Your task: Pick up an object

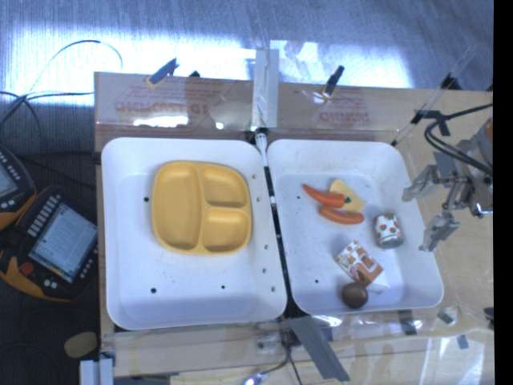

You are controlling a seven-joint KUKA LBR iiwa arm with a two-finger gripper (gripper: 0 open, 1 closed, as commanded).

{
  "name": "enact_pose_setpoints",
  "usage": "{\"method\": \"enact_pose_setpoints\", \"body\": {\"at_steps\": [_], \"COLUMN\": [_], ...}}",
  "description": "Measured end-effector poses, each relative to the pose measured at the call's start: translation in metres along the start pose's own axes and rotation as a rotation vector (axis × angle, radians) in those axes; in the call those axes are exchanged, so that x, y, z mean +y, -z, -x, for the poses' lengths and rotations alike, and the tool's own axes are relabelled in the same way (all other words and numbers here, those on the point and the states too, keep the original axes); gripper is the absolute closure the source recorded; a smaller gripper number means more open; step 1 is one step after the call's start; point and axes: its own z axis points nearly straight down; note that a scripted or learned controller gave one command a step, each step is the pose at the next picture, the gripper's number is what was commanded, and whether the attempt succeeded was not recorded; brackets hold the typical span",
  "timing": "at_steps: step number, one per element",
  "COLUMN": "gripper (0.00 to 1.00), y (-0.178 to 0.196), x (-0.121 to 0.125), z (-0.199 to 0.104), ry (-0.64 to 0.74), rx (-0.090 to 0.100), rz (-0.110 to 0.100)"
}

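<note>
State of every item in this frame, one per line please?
yellow divided tray: flat in left bin, compartments bare
orange chili: lying in right bin
yellow wedge: beside the chili
spotted cup: on its side
patterned packet: lying tilted
brown ball: resting near front wall
end effector: open, over right rim, holding nothing

arm (pixel 481 147) cut off at right edge, pendant (pixel 10 184) cropped at left, yellow wedge (pixel 348 192) partly under carrot (pixel 323 195)
</note>
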Motion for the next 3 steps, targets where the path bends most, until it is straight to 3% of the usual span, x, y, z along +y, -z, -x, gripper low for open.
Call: {"method": "enact_pose_setpoints", "body": {"at_steps": [1,2,3], "gripper": [0.0,0.0,1.0], "y": [-0.156,-0.174,-0.162], "x": [-0.006,0.018,0.018], "z": [0.037,0.085,0.087], "ry": [-0.391,-0.487,-0.484], "rx": [0.002,-0.008,-0.015], "rz": [0.0,0.0,-0.005]}}
